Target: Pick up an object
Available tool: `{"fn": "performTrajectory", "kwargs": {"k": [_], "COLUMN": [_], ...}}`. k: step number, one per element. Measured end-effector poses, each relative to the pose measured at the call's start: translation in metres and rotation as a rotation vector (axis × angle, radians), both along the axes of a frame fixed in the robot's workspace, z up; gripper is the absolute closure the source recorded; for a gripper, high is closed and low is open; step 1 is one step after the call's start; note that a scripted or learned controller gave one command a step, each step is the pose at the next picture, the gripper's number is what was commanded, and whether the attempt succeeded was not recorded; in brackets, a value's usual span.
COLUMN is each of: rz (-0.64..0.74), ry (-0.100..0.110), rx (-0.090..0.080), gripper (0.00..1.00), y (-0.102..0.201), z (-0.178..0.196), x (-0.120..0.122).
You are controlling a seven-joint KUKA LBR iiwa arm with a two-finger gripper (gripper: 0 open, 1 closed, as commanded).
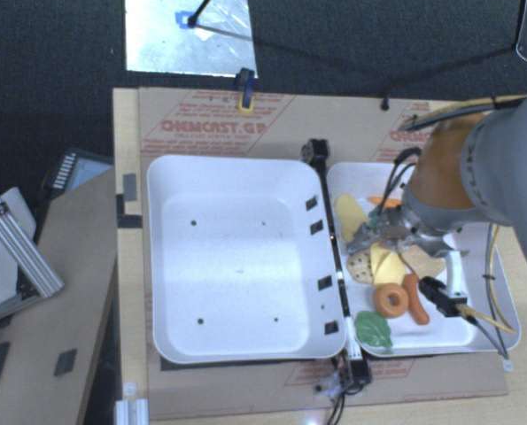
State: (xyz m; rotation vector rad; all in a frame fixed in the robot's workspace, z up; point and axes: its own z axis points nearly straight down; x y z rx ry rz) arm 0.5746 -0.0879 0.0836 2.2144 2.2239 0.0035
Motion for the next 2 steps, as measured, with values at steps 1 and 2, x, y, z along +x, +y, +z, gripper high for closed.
{"fn": "performTrajectory", "kwargs": {"k": [1,2], "rz": [-0.001,0.006], "ry": [0.0,-0.013], "rx": [0.001,0.001], "gripper": [1.0,1.0], "y": [0.0,0.039], "z": [0.012,0.108], "x": [-0.001,0.073]}}
